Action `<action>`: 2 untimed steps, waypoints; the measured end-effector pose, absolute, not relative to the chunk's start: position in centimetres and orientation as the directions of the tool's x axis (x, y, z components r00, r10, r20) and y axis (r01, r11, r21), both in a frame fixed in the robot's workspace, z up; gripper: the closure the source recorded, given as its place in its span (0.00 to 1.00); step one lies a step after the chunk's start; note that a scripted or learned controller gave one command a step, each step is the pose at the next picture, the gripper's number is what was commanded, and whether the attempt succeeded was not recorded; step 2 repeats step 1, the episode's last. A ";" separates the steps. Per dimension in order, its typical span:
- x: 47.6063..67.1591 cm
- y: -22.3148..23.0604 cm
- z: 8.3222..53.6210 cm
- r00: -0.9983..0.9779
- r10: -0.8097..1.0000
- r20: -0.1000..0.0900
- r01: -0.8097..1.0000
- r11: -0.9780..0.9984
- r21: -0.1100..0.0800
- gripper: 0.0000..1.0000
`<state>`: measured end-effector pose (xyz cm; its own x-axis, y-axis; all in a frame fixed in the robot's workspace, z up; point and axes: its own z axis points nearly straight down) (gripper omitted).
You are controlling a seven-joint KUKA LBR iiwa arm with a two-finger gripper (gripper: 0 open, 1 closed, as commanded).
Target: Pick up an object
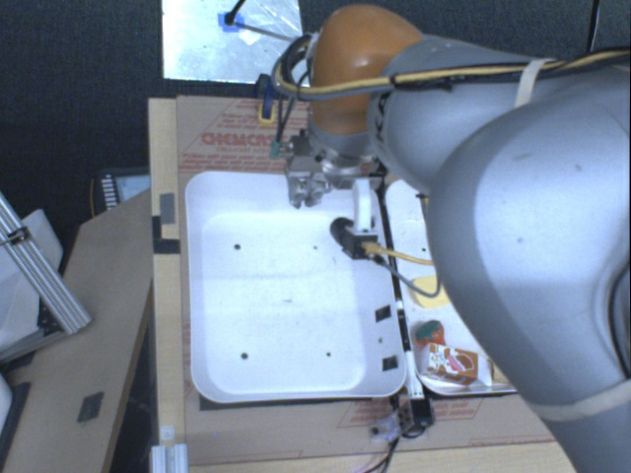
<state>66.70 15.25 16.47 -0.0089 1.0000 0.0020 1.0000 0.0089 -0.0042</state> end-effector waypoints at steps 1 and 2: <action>66.8 24.0 17.7 -0.010 1.000 0.002 1.000 0.010 0.005 1.00; 66.8 24.0 17.7 -0.010 1.000 0.002 1.000 0.010 0.005 1.00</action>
